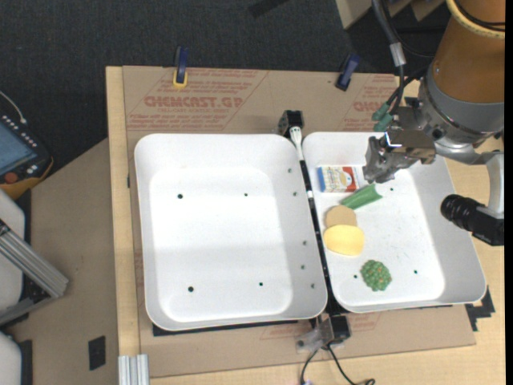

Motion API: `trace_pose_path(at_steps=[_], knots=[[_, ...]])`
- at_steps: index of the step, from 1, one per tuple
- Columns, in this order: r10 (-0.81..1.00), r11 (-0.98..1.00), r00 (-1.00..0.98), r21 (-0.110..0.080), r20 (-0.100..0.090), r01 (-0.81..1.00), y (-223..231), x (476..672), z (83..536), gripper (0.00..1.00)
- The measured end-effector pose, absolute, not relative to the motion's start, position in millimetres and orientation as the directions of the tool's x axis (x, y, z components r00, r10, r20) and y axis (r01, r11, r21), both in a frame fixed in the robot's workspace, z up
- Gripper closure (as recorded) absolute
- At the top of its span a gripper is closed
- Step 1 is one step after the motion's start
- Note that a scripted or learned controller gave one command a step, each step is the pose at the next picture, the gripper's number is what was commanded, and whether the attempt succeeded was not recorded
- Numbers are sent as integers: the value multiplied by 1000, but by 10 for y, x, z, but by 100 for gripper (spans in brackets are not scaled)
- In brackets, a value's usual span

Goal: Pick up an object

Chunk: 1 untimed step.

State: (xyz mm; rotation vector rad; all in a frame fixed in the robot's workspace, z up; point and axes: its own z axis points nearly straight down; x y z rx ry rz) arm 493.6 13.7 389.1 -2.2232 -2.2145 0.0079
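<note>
Several small objects lie in the right bin (449, 239). A white, red and blue packet (337, 178) sits near its back left. A green stick-shaped piece (362, 198) lies just in front of it. A tan piece (340, 216) and a yellow lemon-like piece (344, 240) rest close together in the middle left. A green broccoli piece (375, 275) lies toward the front. My gripper (380, 169) hangs over the back of this bin, just above and right of the green stick and beside the packet. Nothing shows between its fingers.
The left bin (216, 231) stands beside the right one, the two rims meeting along a black joint. A black cylindrical part (473, 215) juts over the right bin's right edge. Blue clamps (180, 66) hold the cardboard base at the back.
</note>
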Motion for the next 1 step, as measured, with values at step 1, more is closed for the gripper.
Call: trace_pose_path(at_steps=[1], knots=[[1000,3,-3,8,1,1000,456,4793,4482,100]])
